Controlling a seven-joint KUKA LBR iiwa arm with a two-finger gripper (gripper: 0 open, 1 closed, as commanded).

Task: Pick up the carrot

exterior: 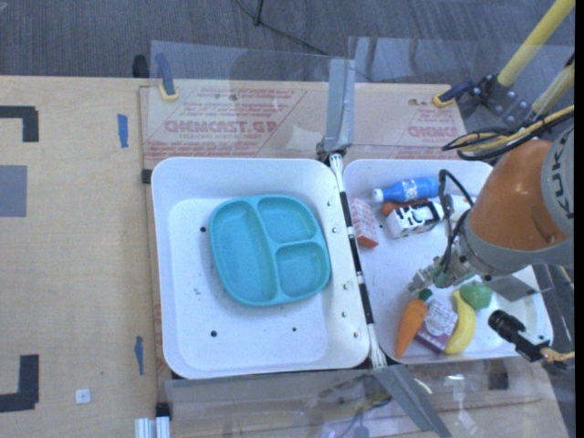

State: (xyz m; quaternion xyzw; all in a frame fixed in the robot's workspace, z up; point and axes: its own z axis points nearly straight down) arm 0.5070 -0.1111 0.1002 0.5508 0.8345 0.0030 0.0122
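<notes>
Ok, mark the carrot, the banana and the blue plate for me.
carrot point(410, 324): camera view, middle of the orange body.
banana point(462, 327): camera view, middle of the yellow curve.
blue plate point(237, 249): camera view, floor of the large left compartment.

Crowded lower corner, open middle in the right bin point(511, 352)

The carrot point(410, 325) has bare floor at its 9 and 12 o'clock; a pink packet point(439, 323) touches it at 3 o'clock, the banana point(463, 323) beyond, the gripper point(436, 276) close at 1 o'clock.

Bench point(73, 272): matt, wood-look surface. Bins point(182, 245): smooth white plastic. Divided plate point(270, 249) in left bin: smooth turquoise plastic, slight sheen.
</notes>
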